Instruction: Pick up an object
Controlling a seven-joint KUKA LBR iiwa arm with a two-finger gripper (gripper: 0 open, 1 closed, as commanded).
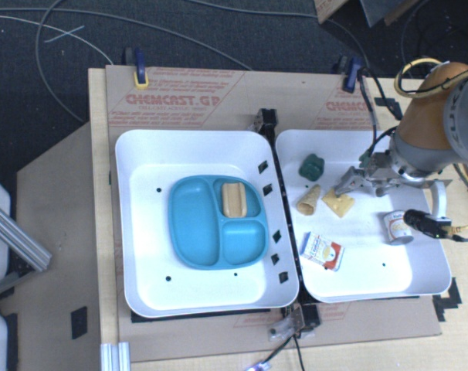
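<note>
End effector (pixel 356 181) low in the right bin (pixel 427 280), upper middle part, reaching in from the right; fingers look spread, nothing between them, so open and not gripping; tips point left and down toward the yellow wedge (pixel 339 203), which lies just beside them, touching or nearly so, cannot tell which; tan cone (pixel 309 199) just left of the wedge, close to the bin's left wall; dark green block (pixel 312 166) above the cone, near the fingers but apart from them; small silver can (pixel 397 227) to the lower right of the end effector, on its side, below the wrist; red and white packet (pixel 323 251) lower left in the same bin, well apart from the fingers; left bin (pixel 141 269) holds a blue divided tray (pixel 195 226) with a tan oblong piece (pixel 234 199) in its upper right compartment; black clips along the seam between the bins; both bins sit on the tabletop (pixel 103 207), cardboard sheet under them.
</note>
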